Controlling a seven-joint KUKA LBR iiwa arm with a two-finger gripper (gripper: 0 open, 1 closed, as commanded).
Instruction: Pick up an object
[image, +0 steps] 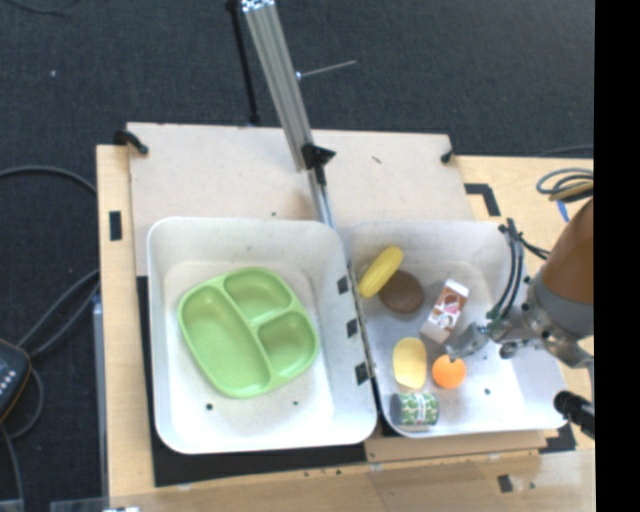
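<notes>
Camera view: pincer (470, 343) low in right bin (520, 410), just beside orange ball (449, 372). Cannot tell its state. Nothing lifted yet; grasp and raise remain. Green tray (248, 330) in left bin.

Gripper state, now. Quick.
Gripper: in the right bin, just above the orange ball; nothing visibly held, open or shut cannot be told.
</notes>
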